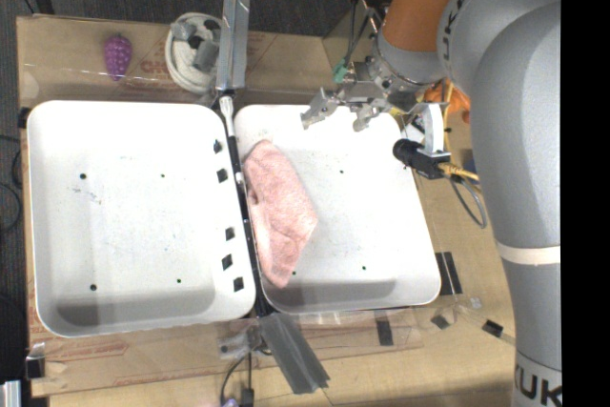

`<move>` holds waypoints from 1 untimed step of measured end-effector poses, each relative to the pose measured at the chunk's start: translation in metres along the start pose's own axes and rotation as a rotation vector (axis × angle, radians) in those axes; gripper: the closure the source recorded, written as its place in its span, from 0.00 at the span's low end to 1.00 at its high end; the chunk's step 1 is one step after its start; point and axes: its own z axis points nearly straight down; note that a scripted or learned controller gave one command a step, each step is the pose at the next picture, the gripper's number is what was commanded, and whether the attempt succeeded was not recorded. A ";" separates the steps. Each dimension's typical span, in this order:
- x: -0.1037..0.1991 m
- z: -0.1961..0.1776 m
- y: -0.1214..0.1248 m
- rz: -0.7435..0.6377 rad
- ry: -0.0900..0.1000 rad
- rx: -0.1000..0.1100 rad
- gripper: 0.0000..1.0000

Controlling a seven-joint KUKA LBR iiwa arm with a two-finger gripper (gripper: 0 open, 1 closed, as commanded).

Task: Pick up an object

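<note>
Brown board covers the table (86, 76), and two shallow white bins sit on it side by side under the overhead camera. From where I stand the gripper (341, 114) hangs over the far edge of the right bin (381, 234), its two fingers spread apart with nothing between them. A crumpled pink cloth (278, 210) lies in that same bin, below and to the left of the gripper, pressed up against the divider shared with the left bin (124, 214). Well off to the gripper's left, beyond the bins, rest a small purple grape-like object (117, 55) and a white coiled roll (193, 50).
</note>
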 end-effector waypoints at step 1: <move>0.004 -0.036 0.000 -0.095 -0.001 -0.004 0.00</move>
